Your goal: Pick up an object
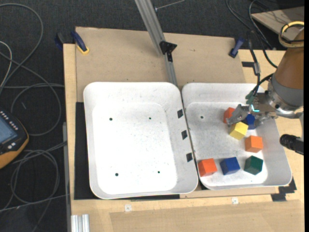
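Near edge of the right bin (285,175), lower right of frame: three blocks in a row, orange block (207,166) at left, blue block (230,165) in the middle, green block (253,165) at right, each a little apart from the next. Just above the green one sits a second orange cube (254,143), alone. Up from that, the yellow block (238,130), tilted, lying just below the gripper (244,115). The gripper is low over the bin's centre right, dark fingers pointing toward frame left. A red block (229,114) is at the fingers' left end, touching or just beside them; a small blue piece (250,120) shows just under the gripper body, right above the yellow block. Whether the red block is actually between the fingers is unclear, and finger spread can't be read, since the tips merge with the blocks. The arm (291,76), orange band above grey wrist, comes in from the right edge. The left bin (91,95) fills the centre left, white with dark speckles. Farther up, a metal rail (152,30) slants from the top of the frame down to the gap between the bins. Cables (24,86) lie on the dark floor at far left.
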Robot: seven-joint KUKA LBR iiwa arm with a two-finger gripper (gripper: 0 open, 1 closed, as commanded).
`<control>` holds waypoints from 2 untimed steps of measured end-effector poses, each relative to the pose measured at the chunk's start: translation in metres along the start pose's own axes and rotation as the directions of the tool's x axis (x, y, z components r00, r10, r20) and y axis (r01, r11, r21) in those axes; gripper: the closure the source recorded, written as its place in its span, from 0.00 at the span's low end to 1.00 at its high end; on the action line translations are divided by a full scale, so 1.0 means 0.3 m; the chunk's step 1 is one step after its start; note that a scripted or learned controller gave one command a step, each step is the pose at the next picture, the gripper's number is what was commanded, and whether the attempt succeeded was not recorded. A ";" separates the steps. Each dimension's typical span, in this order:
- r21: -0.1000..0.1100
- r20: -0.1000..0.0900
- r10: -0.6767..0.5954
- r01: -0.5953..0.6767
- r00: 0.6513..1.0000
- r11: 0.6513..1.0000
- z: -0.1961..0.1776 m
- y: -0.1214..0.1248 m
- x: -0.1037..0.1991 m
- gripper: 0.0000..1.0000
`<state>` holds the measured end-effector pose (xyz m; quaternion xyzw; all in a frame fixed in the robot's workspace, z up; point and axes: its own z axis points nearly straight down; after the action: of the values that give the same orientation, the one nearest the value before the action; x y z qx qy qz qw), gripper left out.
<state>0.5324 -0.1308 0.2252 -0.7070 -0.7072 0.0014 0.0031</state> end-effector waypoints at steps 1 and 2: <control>-0.005 0.001 0.000 0.000 1.000 1.000 -0.007 0.002 0.000 0.00; 0.000 0.000 0.001 -0.001 1.000 1.000 0.170 0.021 -0.026 0.00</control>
<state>0.5385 -0.1385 0.1742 -0.7073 -0.7069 0.0017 0.0030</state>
